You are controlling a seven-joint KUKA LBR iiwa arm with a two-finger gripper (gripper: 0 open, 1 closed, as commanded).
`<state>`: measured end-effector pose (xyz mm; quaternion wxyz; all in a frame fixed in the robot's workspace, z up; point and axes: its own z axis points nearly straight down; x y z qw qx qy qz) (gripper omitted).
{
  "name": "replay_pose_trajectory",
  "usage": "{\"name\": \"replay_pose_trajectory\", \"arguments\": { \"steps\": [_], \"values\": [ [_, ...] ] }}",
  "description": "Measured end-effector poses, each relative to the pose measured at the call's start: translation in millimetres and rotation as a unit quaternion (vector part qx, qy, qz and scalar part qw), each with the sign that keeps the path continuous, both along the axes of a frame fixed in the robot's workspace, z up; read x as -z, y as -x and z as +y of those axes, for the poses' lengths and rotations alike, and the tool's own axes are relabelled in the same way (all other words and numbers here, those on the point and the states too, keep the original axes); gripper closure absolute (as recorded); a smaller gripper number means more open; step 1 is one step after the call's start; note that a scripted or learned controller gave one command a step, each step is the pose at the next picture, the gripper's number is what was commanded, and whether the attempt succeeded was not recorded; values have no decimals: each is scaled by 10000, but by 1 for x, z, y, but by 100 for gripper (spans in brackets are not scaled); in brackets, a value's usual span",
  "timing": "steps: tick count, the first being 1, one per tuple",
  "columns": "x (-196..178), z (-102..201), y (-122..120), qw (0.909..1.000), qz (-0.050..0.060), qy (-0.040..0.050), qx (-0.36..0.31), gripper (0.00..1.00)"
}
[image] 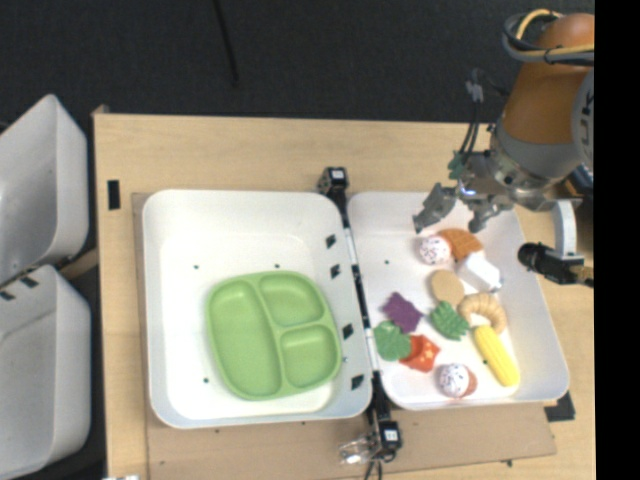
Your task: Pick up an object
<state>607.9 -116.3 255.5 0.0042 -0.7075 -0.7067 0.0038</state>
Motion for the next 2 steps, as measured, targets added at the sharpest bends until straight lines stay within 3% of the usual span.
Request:
{"name": "replay_pose_trajectory", "arguments": {
  "steps": [1,2],
  "values": [
    [-6,0,-2,10000,-56,8,-13,0],
    [50,9,-2,10000,-34,6,-14,0]
  ]
}}
